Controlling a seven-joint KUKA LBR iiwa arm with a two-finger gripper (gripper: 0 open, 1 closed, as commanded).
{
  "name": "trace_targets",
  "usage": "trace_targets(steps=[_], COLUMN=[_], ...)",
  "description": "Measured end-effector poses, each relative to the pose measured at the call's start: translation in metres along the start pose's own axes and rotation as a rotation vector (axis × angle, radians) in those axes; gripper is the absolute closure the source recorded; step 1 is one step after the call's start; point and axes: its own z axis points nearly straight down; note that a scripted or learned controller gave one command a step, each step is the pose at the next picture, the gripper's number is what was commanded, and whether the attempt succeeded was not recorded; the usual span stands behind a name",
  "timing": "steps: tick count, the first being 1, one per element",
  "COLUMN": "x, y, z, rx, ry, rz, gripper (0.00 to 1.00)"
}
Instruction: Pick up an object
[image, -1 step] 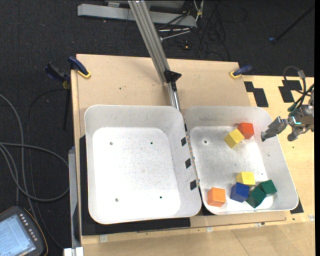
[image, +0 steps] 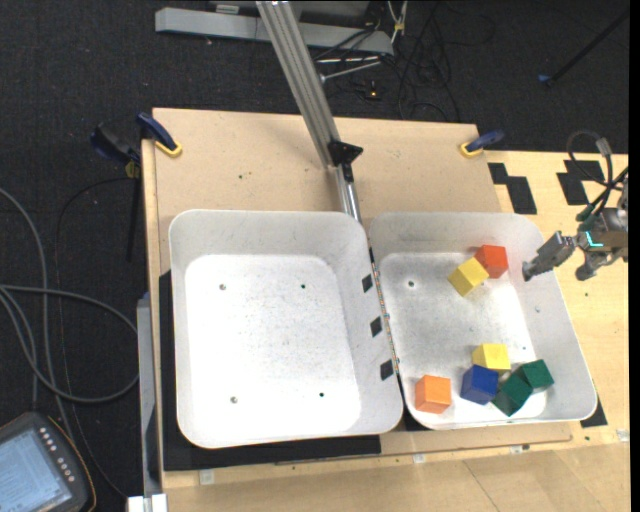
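I'm hovering the gripper (image: 565, 257) at the right bin's (image: 560, 330) rim, fingers parted, holding nothing. The red cube (image: 491, 259) is sitting just beyond the fingertips, touching a yellow cube (image: 466, 276); I'd center over red, descending clear of yellow. I'm reading no labels or writing.

No readable writing anywhere.

The small grey-framed screen (image: 30, 470) at the lower left corner glows pale, but nothing on it can be made out from where I stand.
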Motion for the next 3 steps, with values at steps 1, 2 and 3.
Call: trace_targets(steps=[1, 2, 3], x=[0.008, 0.012, 0.016], y=[-0.006, -0.006, -0.014], z=[0.057, 0.101, 0.163], rx=[0.005, 0.005, 0.007], ry=[0.002, 0.002, 0.003], rz=[0.002, 0.002, 0.003], gripper=[0.00, 0.00, 0.00])
